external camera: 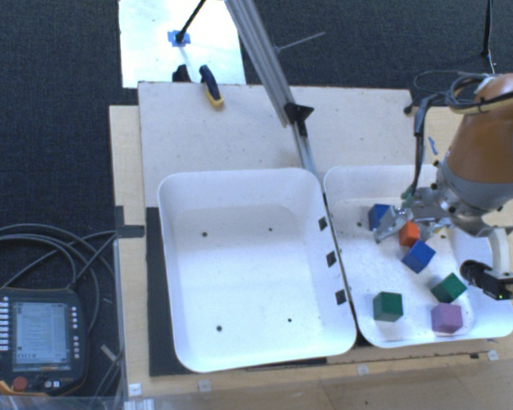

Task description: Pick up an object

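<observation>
Down in the right bin (348, 188), the gripper (397, 223) sits low between a blue cube (379, 215) at its left and an orange cube (409, 233) just near of it — whether its fingers are spread or pinching anything, I cannot tell; another blue cube (419, 256), two green cubes (388, 305) and a purple cube (446, 318) lie nearer; the left bin (239, 185) sits alongside.

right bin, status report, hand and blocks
Hand low in right bin, over blue block and orange block. No lift seen. Other blocks close around.
</observation>
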{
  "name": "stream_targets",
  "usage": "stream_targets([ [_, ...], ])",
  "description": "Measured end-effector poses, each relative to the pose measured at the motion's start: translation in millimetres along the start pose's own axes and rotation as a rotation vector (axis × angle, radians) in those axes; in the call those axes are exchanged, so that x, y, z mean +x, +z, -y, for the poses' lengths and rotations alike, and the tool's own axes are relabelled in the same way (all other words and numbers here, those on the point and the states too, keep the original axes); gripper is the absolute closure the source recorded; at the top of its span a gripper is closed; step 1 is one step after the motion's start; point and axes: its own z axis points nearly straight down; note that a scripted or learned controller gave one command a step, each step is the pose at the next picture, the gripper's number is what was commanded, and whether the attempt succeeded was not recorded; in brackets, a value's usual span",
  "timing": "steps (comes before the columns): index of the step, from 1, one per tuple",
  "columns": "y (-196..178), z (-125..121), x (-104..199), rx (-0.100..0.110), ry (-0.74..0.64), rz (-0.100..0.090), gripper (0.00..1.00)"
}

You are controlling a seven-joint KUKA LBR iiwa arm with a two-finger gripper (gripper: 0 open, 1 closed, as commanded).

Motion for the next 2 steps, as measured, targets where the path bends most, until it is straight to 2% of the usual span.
stream_targets([
  [2, 112, 0, 3, 0.001, 0.0, 0.0, 0.0],
])
